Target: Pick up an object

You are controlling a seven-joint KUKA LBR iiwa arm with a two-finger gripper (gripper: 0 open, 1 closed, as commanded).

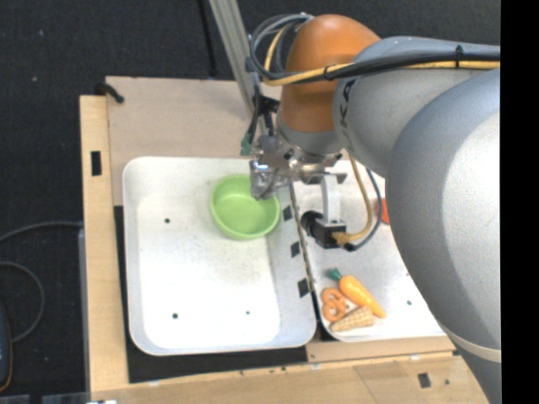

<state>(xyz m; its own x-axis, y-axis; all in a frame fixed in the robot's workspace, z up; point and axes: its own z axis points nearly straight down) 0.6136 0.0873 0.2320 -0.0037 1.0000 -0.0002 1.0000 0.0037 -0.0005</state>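
Note:
A light green bowl (243, 209) sits upright in the left white bin (168, 259), near that bin's upper right corner. My gripper (263, 181) reaches down over the bowl's far right rim, its dark metal tip touching or just above the rim. The arm's orange band and grey body hide the wrist above it. In the right bin (396, 326), near its front edge, lie a toy carrot (360, 294), an orange pretzel-shaped piece (334, 304) and a tan cone-like piece (352, 319).
A black clip with a yellow cable (324, 229) hangs from the arm over the right bin's left side. A metal post (229, 23) rises behind the bins. The arm covers most of the right bin.

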